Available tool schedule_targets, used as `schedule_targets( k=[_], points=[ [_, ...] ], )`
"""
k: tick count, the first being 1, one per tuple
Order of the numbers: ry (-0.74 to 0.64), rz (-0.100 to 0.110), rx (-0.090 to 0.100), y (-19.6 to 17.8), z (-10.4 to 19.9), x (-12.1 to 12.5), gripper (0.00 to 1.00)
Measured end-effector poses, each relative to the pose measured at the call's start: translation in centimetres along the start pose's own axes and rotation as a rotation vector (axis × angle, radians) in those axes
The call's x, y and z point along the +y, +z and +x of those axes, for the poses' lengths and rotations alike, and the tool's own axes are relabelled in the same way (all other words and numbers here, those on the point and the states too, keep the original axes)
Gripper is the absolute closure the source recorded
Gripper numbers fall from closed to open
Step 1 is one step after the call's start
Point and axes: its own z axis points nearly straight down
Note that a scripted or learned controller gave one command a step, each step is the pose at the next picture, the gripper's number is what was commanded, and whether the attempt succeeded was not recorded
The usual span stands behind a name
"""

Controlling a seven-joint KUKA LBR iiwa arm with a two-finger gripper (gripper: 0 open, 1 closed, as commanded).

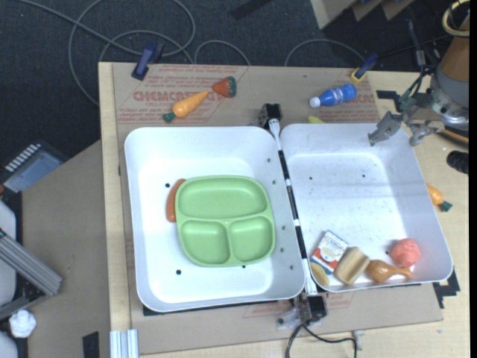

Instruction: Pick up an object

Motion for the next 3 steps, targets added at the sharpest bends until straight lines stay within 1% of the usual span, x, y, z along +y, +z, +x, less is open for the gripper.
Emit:
schedule_targets(
  k=[1,2,3],
  points=[
    [-0.001,0.003,0.001,6.6,1.5,0.5,0.00],
    [-0.002,-0.002,-0.002,5.4,1.4,0.7,1.00],
    [-0.001,0.000,0.001,6.8,6.0,2.0,1.00]
  ],
)
